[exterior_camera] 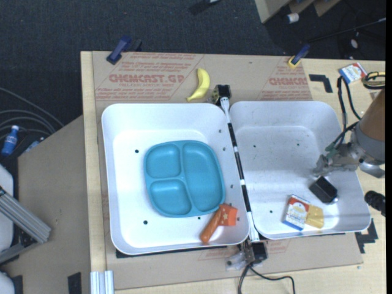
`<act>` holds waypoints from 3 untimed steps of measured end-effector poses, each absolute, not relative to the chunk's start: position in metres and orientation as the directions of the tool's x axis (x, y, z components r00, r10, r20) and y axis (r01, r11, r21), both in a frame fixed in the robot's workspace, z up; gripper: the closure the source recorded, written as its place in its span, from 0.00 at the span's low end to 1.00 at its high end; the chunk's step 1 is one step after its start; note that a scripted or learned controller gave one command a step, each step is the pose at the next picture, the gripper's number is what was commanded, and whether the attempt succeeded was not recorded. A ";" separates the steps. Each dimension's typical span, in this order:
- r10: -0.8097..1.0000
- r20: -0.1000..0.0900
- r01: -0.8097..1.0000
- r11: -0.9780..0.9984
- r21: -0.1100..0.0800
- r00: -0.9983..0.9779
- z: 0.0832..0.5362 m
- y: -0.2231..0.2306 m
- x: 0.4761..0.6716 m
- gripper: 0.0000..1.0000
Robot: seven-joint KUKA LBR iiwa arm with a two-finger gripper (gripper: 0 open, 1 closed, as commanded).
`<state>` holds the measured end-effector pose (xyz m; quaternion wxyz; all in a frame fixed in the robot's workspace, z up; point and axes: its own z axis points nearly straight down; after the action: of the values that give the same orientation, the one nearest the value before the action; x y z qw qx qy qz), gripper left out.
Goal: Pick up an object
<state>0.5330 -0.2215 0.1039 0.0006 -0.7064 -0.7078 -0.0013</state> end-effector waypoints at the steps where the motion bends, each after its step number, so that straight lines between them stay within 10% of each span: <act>1: 1.000 0.002 1.000 0.000 -0.002 0.000 0.105 -0.173 0.479 1.00; 2: 1.000 0.001 1.000 -0.001 -0.002 0.001 0.105 -0.173 0.479 0.00; 3: 1.000 0.002 1.000 0.001 -0.003 -0.001 0.084 -0.141 0.479 0.00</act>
<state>0.4787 -0.1408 0.0841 0.0017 -0.7069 -0.7073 0.0002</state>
